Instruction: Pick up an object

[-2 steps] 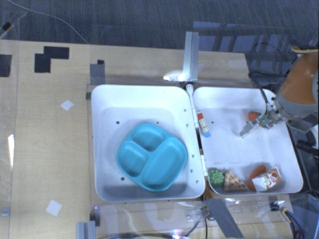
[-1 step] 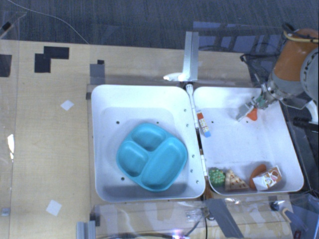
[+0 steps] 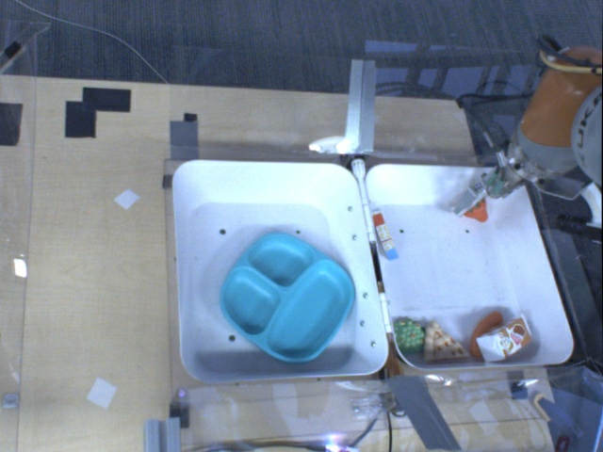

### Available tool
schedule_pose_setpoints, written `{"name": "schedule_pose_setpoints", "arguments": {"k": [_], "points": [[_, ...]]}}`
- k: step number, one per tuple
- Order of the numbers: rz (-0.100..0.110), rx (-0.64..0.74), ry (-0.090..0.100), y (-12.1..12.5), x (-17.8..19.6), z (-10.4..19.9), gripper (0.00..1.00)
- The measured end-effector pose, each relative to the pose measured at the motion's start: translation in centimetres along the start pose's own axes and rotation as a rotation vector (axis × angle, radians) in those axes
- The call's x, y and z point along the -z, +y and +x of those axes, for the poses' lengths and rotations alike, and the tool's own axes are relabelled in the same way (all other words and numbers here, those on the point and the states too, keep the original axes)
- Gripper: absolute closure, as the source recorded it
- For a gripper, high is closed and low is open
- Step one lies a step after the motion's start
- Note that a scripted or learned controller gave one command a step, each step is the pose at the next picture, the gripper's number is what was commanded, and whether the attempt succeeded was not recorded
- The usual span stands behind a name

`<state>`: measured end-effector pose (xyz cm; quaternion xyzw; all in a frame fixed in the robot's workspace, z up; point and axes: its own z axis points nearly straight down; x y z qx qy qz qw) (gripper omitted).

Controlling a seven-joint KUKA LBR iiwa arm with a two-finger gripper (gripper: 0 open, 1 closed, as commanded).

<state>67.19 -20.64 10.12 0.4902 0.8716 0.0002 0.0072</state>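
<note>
One blue tray (image 3: 287,295), perhaps four small objects (image 3: 461,337)

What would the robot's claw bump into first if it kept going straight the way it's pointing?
Probably the small orange object just below the gripper in the right bin; they look nearly touching, though depth is hard to judge.

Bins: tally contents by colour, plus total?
Blue: 1, plate, left bin
Orange-blue: 1, tube
Orange: 1, piece by the gripper
Green: 1, item
Tan: 1, item
Orange-white: 1, pack
Total: 6
</note>
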Motion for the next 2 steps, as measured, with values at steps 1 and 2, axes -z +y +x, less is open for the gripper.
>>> {"name": "schedule_pose_setpoints", "arguments": {"k": [1, 2], "points": [[0.0, 0.068, 0.004, 1.8, 12.6, 2.8, 1.0], [0.005, -0.32, 0.009, -0.4, 12.7, 9.6, 1.0]]}}
